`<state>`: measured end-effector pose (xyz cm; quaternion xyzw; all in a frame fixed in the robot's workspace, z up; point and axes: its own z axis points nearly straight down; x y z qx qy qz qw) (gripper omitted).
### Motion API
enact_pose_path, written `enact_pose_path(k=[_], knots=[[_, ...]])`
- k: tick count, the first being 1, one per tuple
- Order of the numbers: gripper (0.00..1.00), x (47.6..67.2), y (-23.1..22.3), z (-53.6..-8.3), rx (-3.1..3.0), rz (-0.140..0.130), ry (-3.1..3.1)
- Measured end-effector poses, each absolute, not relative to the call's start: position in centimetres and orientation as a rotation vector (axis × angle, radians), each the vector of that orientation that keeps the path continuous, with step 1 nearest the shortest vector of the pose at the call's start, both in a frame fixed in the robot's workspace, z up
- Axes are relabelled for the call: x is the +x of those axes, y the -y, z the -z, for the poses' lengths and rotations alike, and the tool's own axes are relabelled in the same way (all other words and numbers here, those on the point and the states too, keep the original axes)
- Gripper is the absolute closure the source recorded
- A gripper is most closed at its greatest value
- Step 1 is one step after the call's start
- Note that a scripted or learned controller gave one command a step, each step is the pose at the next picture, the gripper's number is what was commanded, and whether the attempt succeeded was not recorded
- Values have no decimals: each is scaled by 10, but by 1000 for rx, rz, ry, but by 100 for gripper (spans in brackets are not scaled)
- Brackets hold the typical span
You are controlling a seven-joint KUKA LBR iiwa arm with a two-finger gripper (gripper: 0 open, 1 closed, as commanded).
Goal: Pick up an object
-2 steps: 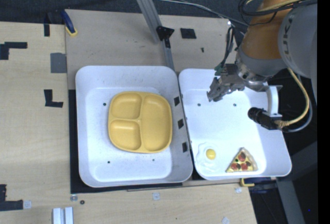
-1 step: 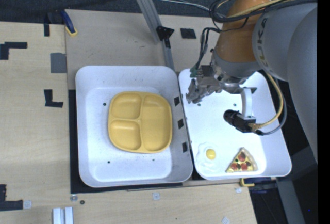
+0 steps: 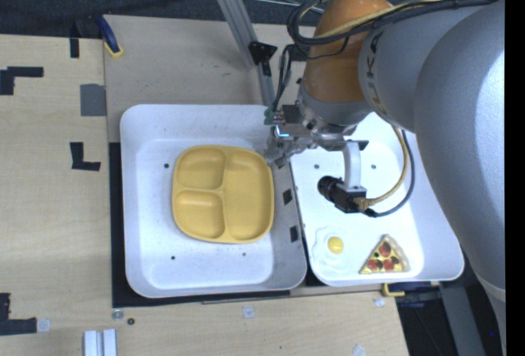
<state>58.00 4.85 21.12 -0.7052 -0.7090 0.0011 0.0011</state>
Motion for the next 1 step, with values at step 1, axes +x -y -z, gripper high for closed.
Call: enact_pose_path(k=[1], knots=[[100, 583, -102, -225, -2213, 0, 2228]])
